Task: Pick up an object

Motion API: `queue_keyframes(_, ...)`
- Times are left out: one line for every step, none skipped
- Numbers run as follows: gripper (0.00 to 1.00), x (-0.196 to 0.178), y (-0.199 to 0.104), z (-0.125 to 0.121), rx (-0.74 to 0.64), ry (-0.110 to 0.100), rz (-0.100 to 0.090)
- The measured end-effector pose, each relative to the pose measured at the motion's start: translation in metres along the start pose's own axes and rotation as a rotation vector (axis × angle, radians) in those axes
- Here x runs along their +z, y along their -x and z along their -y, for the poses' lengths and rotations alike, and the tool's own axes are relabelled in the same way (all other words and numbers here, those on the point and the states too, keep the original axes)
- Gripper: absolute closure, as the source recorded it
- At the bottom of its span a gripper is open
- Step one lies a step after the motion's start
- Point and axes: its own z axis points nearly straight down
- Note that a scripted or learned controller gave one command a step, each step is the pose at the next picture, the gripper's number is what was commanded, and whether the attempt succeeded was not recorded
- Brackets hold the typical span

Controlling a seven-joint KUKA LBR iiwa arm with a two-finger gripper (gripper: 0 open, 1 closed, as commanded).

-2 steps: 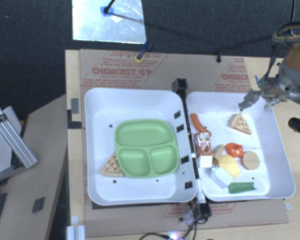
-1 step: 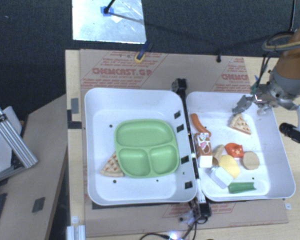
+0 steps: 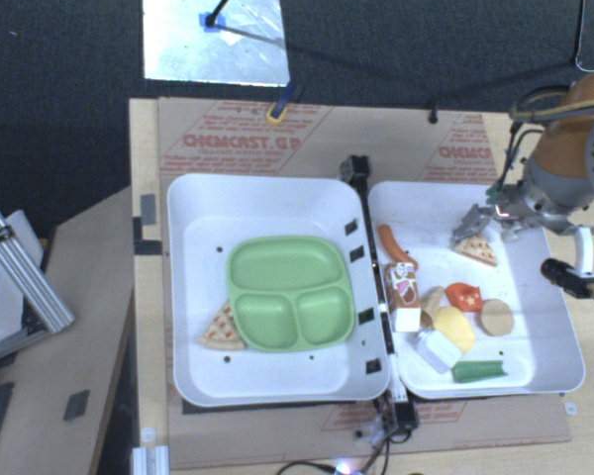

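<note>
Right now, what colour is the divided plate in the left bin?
Light green, shown in the camera view.

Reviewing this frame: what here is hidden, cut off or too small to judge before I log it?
- Tool: in the camera view it sits just over the waffle-like wedge in the right bin; its tips are too small and blurred to judge contact.
- Arm: cut off by the view's right edge.
- Small printed packet: label too small to read.
- Second wedge in the left bin: one edge is tucked under the green divided plate.
</note>
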Motion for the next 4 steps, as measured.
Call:
queue_keyframes(0.00,0.028,-0.001,-0.001,-0.003,0.001,0.000)
queue_keyframes(1.00,0.016,0.000,-0.002,-0.005,0.006,0.002)
queue_keyframes(1.00,-0.038,-0.010,-0.001,-0.004,0.008,0.001)
queue_keyframes(1.00,-0.103,-0.012,-0.005,-0.005,0.009,0.002)
